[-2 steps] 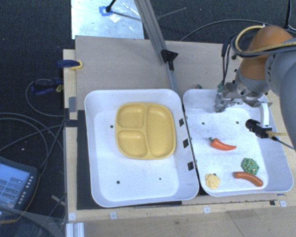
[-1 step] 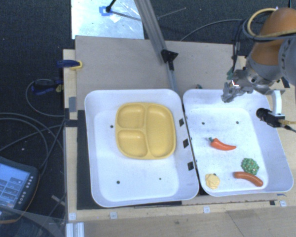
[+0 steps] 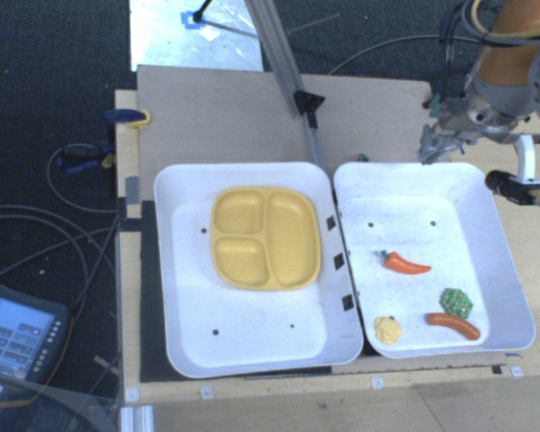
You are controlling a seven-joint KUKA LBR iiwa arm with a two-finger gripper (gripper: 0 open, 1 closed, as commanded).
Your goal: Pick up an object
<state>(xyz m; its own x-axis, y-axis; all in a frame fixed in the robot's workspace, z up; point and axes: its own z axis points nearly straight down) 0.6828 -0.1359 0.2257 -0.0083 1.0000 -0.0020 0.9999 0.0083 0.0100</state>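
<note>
Objects for picking lie in the right bin: a yellow toy, an orange pepper, green broccoli and a sausage (all near its front). The left bin carries a yellow divided plate. The gripper hangs over the right bin's back rim; whether its fingers are released or clenched, I cannot tell.

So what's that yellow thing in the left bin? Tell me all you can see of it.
The yellow plate is a rounded-square divided dish, plastic by its look, with three compartments: two smaller on its left, one long on its right. It lies flat, turned slightly askew, on the floor of the left bin, toward the far side. Nothing sits in it, and only the bin floor touches it.
</note>
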